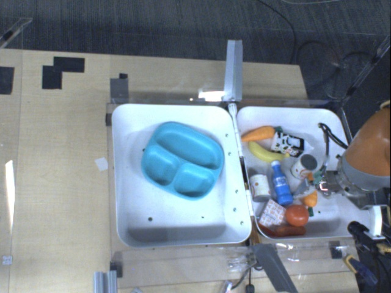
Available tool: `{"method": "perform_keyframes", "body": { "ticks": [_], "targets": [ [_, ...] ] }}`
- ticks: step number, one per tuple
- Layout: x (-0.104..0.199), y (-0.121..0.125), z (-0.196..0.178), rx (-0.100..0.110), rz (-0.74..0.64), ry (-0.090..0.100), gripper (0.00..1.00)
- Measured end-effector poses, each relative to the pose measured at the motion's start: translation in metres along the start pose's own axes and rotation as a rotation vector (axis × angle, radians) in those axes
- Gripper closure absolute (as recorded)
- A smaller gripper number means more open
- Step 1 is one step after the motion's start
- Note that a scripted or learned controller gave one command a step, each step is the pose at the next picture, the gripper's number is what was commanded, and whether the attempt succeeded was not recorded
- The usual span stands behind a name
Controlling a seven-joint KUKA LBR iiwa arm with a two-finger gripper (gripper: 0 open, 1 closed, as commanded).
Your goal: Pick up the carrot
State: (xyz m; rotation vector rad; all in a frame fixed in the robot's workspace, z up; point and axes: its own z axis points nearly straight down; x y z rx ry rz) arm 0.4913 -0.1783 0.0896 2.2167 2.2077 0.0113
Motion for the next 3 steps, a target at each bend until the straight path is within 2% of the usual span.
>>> {"method": "perform_keyframes", "body": {
  "ticks": [1,2,3],
  "targets": [
    [0.03,0.046,0.0,-0.001,-0.006,0.001,0.0],
    [0.031,0.048,-0.011,-0.006,-0.01,0.003,1.0],
    [0.059,0.087,-0.1,0.008,-0.146,0.004,1.0]
  ]
}}
